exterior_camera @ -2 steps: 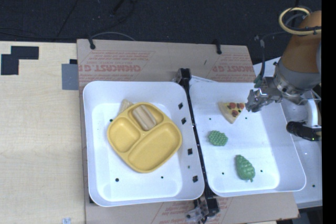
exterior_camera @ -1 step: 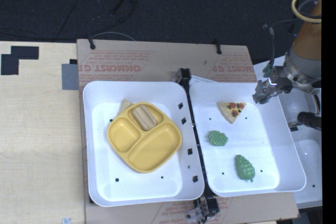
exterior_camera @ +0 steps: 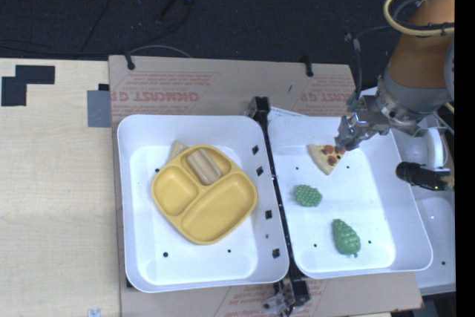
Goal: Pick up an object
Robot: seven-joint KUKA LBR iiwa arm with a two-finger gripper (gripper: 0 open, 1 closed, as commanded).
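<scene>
A pizza slice toy point(exterior_camera: 323, 157) lies in the right bin point(exterior_camera: 404, 249) near its far side. My gripper point(exterior_camera: 346, 141) hangs just right of and over the slice's far corner, its fingers pointing down close to it. A round green toy point(exterior_camera: 307, 195) sits mid-bin. Nearer the front lies a green grape-like bunch point(exterior_camera: 345, 237).
The left bin point(exterior_camera: 141, 249) holds a yellow divided plate point(exterior_camera: 204, 195) with a tan bread-like piece point(exterior_camera: 203, 164) in its far compartment. A black divider point(exterior_camera: 272, 189) runs between the bins. The grey and orange arm point(exterior_camera: 419, 59) fills the upper right.
</scene>
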